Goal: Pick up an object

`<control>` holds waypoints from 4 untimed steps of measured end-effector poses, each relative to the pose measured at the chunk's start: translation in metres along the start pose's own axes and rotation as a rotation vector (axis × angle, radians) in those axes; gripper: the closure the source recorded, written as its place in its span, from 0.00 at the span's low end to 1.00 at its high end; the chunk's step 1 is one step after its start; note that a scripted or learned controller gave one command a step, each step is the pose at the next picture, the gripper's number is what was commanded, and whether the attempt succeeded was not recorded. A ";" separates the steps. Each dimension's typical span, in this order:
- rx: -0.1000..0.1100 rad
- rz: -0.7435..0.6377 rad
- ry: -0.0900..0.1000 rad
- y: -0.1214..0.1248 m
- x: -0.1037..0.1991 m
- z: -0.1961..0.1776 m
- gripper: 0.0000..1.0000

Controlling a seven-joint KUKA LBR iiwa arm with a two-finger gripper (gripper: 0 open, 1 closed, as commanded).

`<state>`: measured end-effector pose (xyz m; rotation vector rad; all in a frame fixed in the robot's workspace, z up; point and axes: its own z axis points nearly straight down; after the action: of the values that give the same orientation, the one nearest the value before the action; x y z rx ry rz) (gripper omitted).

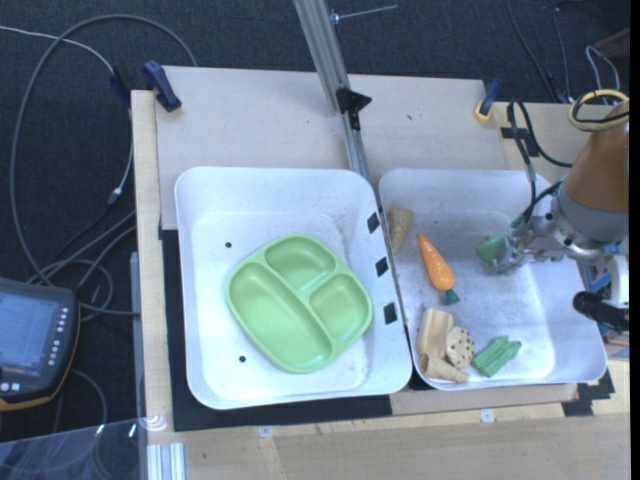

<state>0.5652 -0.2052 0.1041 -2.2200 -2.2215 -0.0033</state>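
Observation:
My gripper (pixel 512 252) is low in the right bin (pixel 520 180), near its right side, with the arm coming in from the right. A small green object (pixel 489 249) lies right at the gripper's tip on its left, touching it or nearly so. An orange carrot (pixel 435 261) lies left of that, towards the bin's middle. A pale tan cone (pixel 400 228) rests by the bin's left wall. Tan cheese-like pieces (pixel 445 344) and a green pod-like toy (pixel 497 355) lie at the front.
The left bin (pixel 190 200) holds a light green divided plate (pixel 300 301). A metal pole (pixel 330 58) slants down to the gap between the bins. Cables and a tablet (pixel 30 343) lie on the floor at the left.

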 end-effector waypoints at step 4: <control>0.000 -0.007 0.001 0.010 0.069 -0.138 1.00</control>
<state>0.5747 -0.1369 0.2419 -2.2120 -2.2285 -0.0044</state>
